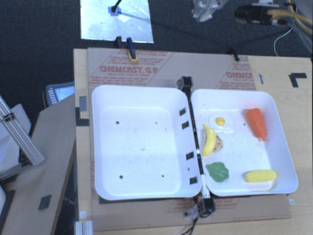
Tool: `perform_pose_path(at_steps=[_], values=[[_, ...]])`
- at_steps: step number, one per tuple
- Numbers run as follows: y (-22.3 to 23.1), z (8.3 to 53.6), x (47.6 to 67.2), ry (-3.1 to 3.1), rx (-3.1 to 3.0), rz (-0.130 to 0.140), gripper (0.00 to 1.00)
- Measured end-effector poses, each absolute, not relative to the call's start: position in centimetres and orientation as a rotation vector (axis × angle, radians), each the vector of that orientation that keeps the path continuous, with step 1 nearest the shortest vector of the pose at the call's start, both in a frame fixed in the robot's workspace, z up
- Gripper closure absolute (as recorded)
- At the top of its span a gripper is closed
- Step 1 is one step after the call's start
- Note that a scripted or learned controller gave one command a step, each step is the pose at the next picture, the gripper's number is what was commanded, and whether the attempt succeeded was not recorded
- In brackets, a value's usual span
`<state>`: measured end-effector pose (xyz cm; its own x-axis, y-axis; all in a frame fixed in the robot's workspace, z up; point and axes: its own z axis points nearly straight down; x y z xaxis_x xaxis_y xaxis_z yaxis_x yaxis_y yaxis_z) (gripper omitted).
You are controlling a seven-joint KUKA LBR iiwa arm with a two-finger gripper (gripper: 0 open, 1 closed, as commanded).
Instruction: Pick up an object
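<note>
Pincer [204, 6] hung beyond the counter [293, 111] — finger state could not be told. Best target: carrot [256, 123], apart from its neighbours — approach vertically, jaws across its width.

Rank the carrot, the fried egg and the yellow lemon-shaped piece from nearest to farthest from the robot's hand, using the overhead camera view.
The hand hangs above the bench's far edge.
1. Carrot, right bin's far right; fried egg, far left: too close to call.
2. Yellow piece, near right corner.
</note>
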<state>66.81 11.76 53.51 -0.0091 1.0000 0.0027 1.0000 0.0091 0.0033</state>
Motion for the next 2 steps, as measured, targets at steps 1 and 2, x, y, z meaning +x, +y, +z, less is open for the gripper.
perform_pose_path(at_steps=[1,2], values=[[17.0,53.5,66.8,2.23,2.212,0.006,1.0],[21.7,53.5,66.8,2.231,2.212,0.005,1.0]])
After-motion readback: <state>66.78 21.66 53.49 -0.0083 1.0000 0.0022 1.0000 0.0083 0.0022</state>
